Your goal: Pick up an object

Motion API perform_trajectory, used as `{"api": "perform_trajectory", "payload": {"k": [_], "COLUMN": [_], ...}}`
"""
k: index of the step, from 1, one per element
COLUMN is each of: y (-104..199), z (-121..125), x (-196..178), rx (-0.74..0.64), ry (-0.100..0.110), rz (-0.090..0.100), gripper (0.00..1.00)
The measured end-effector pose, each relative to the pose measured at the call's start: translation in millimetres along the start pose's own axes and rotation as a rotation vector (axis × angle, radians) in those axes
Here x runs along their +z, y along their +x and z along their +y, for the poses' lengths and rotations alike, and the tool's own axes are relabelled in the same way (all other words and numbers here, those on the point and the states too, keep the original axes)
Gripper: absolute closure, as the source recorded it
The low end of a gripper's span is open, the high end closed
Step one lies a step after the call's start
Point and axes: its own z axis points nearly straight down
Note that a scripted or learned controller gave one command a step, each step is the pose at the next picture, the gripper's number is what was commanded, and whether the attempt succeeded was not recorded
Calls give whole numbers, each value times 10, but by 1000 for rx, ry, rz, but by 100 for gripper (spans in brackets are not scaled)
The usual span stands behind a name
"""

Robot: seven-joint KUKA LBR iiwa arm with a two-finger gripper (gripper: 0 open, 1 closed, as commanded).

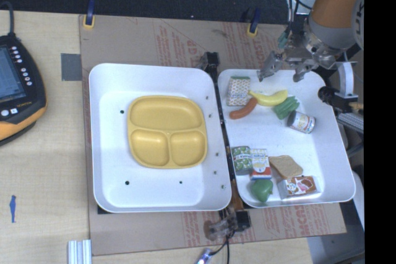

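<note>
Fingers (267, 68) of the gripper (283, 72) spread wide and hold nothing, hovering over the far edge of the right bin (328, 154). Just below them lie a banana (269, 97), a sausage (243, 109), a packet (239, 91), a green pepper (285, 107) and a can (301, 122). A yellow tray (167, 131) sits in the left bin (108, 133).

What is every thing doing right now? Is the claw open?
claw: open, holding nothing, above the right bin's far edge
yellow tray: lying flat in left bin
banana: lying in right bin
can: tipped on its side
sausage: lying beside banana
</note>
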Motion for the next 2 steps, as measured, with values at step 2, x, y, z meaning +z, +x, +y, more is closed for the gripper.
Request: {"api": "perform_trajectory", "payload": {"k": [2], "y": [-534], "z": [23], "x": [1298], "rx": [-1], "ry": [-6], "rz": [-4], "gripper": [0]}}
